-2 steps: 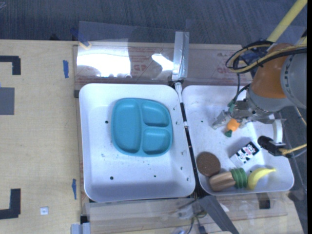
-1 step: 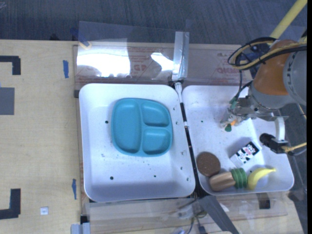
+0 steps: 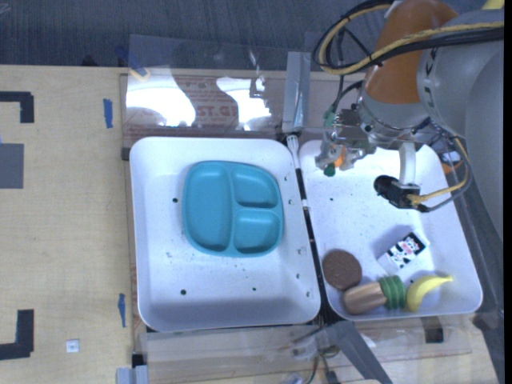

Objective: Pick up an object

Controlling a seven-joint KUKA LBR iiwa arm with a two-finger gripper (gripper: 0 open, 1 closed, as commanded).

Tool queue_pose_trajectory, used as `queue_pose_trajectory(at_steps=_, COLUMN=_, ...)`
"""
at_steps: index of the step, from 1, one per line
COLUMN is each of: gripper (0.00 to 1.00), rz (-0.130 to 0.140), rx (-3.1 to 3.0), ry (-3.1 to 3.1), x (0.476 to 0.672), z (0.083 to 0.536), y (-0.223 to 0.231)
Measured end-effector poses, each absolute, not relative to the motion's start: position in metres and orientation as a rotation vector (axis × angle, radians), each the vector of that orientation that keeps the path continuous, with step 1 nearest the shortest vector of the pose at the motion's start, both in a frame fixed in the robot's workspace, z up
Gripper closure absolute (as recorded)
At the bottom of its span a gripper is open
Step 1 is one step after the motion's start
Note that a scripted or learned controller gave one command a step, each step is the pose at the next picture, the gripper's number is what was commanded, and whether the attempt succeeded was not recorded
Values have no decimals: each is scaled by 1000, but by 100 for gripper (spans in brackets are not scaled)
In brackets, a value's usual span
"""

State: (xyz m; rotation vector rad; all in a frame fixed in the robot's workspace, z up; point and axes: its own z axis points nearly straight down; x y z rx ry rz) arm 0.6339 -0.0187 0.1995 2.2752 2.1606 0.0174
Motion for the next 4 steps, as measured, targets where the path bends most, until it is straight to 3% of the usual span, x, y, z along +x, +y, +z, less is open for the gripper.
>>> queue_pose_trajectory(at_steps=1, gripper=100, rz=-9, rx=2415, ry=2017, x=657, z=182, y=-9)
queue_pose_trajectory(at_steps=2, gripper=100, rz=-7, rx=2554, ry=1837, x=665, z=183, y=-6)
queue_pose_trajectory(at_steps=3, gripper=0, rz=-1, rx=2550, ry=1836, x=666, z=185, y=-5)
queue_pose_trajectory(at_steps=4, gripper=0, rz=-2, rx=2366, ry=2068, x=567, z=185, y=-47)
